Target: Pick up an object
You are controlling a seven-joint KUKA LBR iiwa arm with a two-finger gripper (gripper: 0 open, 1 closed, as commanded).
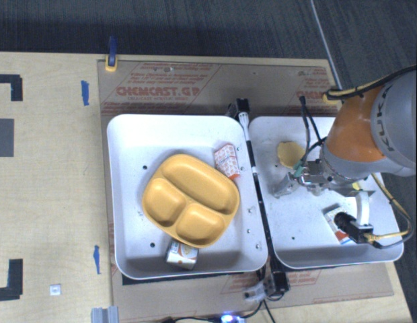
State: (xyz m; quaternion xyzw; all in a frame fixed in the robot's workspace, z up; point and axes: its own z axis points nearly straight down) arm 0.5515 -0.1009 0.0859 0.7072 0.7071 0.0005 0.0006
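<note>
In the left bin [121,180], nearest the lower edge, a small white and orange packet [181,255] lies against the front wall, partly tucked under the rim of a yellow three-compartment tray [190,198]. That tray lies at a slant across most of the bin floor, leaving bare white only along the left wall and in the back corners. Just beyond its upper right rim a red-and-white patterned packet [226,160] lies close to the divider between the bins. In the right bin [282,251] a small white and red item [335,222] rests on the floor toward the front right, partly covered by black cabling. The gripper [284,184] hangs low over the middle of this bin near its left wall, nothing visible between its fingers; whether they are open or closed cannot be told. Farther back, a round pale yellow object [289,153] sits near the bin's rear wall, just above the gripper. The front left floor of the right bin is open.
</note>
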